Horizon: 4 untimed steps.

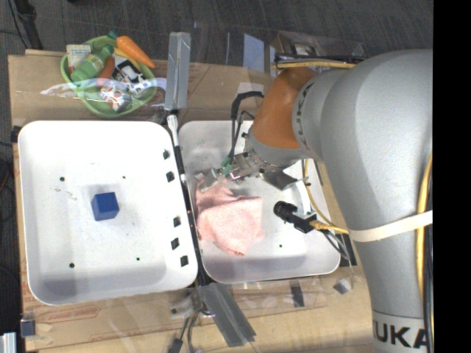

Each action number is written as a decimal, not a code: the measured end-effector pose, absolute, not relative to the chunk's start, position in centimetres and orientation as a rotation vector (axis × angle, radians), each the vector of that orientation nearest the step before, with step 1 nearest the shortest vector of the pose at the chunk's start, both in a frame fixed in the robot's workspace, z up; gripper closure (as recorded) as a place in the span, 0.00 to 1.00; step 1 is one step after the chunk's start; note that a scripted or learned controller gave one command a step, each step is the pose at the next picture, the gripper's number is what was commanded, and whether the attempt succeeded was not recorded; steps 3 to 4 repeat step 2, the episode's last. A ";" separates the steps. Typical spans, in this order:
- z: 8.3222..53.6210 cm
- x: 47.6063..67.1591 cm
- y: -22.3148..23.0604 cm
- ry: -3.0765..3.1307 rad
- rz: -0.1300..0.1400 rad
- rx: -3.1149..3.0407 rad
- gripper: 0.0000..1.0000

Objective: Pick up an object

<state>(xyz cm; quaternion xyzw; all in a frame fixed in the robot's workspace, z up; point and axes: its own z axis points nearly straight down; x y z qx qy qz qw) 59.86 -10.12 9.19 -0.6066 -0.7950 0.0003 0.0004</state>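
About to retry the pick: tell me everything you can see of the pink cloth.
The pink cloth is a soft, pale pink fabric lying crumpled and mostly flat on the floor of the right bin, toward its left wall. Its upper edge is bunched under the gripper, which is right at that edge; contact is unclear.

a robotics lab. an industrial arm point(368, 160) marked kuka reaches over a wooden bench point(44, 72) bearing two white bins point(44, 197) joined by metal brackets point(179, 65). cables point(243, 116) run along the arm. a green bowl point(110, 107) of toy food and a blue cube point(105, 205) serve as test objects; dark carpet point(221, 6) lies beyond.
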 end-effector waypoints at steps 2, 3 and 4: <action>10.0 57.6 -10.3 -2.509 0.005 -1.878 1.00; 10.0 57.6 -10.3 -2.509 0.005 -1.878 1.00; 10.0 57.6 -10.3 -2.509 0.005 -1.878 1.00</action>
